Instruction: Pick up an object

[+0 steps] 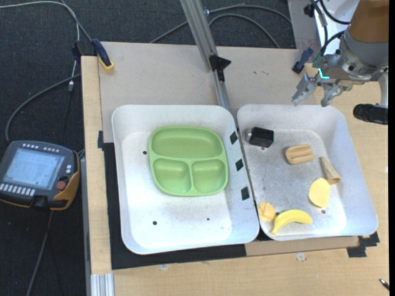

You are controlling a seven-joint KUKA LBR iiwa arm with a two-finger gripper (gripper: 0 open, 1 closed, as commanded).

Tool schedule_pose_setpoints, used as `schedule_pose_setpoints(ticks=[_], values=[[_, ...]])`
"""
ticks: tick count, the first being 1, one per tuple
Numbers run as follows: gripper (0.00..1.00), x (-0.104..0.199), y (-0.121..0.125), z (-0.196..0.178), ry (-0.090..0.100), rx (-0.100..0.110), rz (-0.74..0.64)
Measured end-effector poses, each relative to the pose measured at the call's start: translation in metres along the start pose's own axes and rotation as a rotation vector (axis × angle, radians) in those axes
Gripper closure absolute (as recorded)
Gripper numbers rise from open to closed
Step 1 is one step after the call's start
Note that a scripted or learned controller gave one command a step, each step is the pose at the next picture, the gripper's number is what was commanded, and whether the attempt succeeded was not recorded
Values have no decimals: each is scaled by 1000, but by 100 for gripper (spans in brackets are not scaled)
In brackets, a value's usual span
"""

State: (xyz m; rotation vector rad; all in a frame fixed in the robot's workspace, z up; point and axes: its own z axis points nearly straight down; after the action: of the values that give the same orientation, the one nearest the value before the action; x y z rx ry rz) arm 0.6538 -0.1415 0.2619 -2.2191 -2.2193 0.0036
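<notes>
Fingers (304, 93) of the gripper (315, 95) stood apart with nothing between them, poised over the far rim of the right bin (355, 165). Below lay a banana (292, 219), a tan block (299, 154) and a black block (261, 136). A green plate (187, 160) sat in the left bin (133, 227).

Light wooden counter (160, 73), seen from above at a slant, with a dark mat (110, 214) under the bins. Bears two shallow white bins side by side, edges touching: left bin (133, 227) and right bin (355, 184). Carries also a blue and yellow clamp (102, 55) at the far left corner and a metal post (200, 23) rising near the middle of the far edge.
</notes>
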Motion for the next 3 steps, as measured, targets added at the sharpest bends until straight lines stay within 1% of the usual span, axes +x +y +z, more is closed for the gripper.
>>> schedule_pose_setpoints(ticks=[1,2,3], values=[[0,0,1,-2,0,-3,-1],[0,4,2,61,1,3,-1],[0,10,4,105,1,1,-1]])
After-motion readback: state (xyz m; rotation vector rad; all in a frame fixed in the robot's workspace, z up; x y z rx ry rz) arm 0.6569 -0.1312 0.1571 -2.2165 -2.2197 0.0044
